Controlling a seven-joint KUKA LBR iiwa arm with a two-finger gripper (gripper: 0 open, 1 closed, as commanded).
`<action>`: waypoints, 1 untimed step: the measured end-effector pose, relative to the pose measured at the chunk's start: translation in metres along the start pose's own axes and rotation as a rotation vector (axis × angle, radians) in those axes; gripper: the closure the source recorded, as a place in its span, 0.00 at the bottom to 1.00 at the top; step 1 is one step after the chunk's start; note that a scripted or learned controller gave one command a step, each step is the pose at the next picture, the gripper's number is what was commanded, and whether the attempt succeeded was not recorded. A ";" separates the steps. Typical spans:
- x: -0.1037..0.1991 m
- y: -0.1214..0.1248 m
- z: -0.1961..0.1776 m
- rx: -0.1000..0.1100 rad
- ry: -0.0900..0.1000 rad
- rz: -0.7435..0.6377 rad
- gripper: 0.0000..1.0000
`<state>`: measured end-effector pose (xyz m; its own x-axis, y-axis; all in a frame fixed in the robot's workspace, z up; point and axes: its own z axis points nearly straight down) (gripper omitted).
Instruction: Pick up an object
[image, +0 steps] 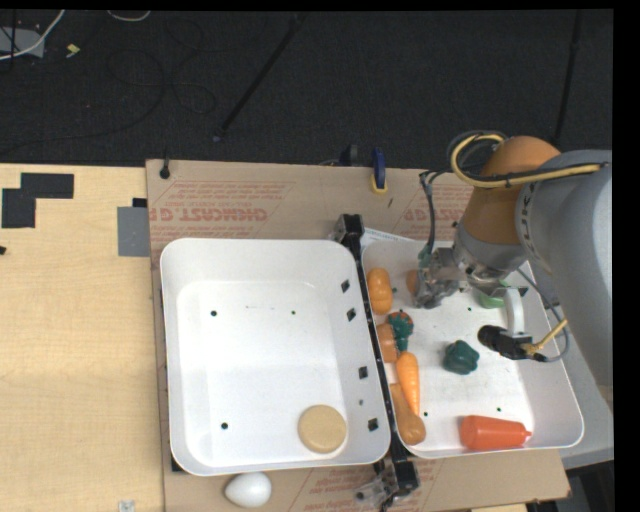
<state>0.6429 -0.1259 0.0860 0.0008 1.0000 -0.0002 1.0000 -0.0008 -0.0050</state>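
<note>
White egg (248, 490): on the bench outside both bins, far from the gripper (437, 287) toward the view's lower left.

1. Dark green lump (460, 357): judged the likeliest pick. It sits on the floor of the right bin (445, 405), near the gripper, toward the view's bottom and slightly right, and apart from it. It is compact with no clear long axis, so wrist angle should matter little. The move is a short shift, then a descent.
2. Gripper: low over the right bin's far half. Whether it is apart or together cannot be told, and nothing is seen held.
3. Teal piece (400, 325): near the gripper, toward the view's lower left.
4. Row of orange pieces (407, 380): to the view's left of the gripper, long axes along the bin wall.
5. Orange-red block (492, 432): well below the gripper in view.
6. Tan disc (322, 428): in the left bin (260, 350), well apart from the gripper.
</note>
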 end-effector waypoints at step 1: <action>0.000 0.000 -0.001 -0.001 0.000 0.000 0.00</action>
<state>0.6432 -0.1255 0.0872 0.0003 1.0000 0.0002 1.0000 -0.0003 -0.0038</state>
